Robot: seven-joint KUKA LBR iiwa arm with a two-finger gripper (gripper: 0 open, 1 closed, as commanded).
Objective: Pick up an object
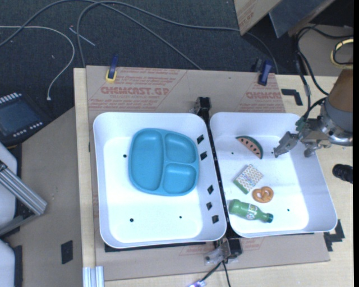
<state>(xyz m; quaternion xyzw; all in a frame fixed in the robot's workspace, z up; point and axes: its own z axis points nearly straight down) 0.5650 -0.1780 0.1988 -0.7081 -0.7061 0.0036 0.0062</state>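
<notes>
gripper (pixel 294 143) spread wide, empty, at 3 o'clock from watermelon slice (pixel 249 146); risk: fingers closing beside it, missing.

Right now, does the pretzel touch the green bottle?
Apart. The camera view shows a strip of white bin floor between the pretzel and the green bottle lying below it.

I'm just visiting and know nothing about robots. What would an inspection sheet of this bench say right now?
Surface: two white bins side by side on a board.
Job's things: watermelon slice, patterned packet, pretzel, green bottle lying in the right bin.
Clutter: blue divided plate in the left bin.
Grippers: gripper over the right bin's far right corner, holding nothing.
Cables: loose wires on the floor.
Surroundings: blue clamps, cardboard box.
</notes>
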